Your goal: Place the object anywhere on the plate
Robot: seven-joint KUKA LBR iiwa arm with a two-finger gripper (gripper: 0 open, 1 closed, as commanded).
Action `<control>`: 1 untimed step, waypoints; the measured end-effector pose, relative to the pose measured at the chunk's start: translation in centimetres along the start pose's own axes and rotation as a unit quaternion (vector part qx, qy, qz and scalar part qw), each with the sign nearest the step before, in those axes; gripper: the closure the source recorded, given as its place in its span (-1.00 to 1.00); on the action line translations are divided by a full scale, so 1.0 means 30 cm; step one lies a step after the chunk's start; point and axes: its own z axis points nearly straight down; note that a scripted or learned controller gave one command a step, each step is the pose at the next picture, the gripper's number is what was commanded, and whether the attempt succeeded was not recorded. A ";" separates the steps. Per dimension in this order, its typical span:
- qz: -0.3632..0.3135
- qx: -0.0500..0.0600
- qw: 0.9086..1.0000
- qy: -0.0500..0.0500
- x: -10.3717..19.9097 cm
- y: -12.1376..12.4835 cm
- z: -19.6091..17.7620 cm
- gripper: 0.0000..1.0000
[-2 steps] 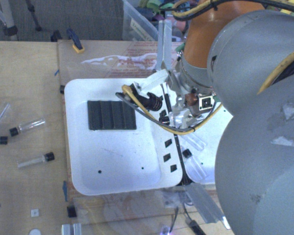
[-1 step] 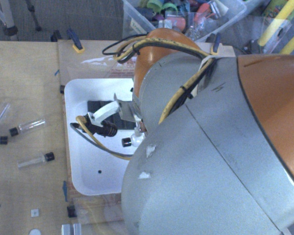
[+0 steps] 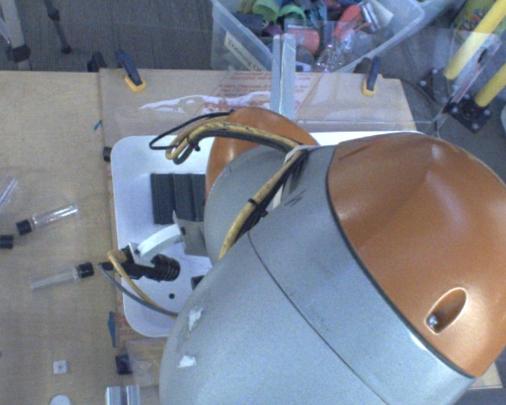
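The big grey and orange arm [image 3: 337, 268] leans over the white bin [image 3: 126, 167], blocking most of it. Its gripper [image 3: 170, 199] hangs low inside, though I cannot tell its state. The object and plate are hidden from me.

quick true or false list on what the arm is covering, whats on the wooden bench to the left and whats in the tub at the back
1. The arm covers most of the white bin. True.
2. Clear vials with black caps lie on the wooden bench left of the bin. True.
3. The clear tub at the back holds folded towels. False: it holds mixed colourful items.
4. The arm's shell is blue and white. False: grey and orange.
5. A flat black block lies in the bin. True.
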 end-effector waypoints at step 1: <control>-0.078 0.000 0.997 0.001 0.370 0.072 -0.075 1.00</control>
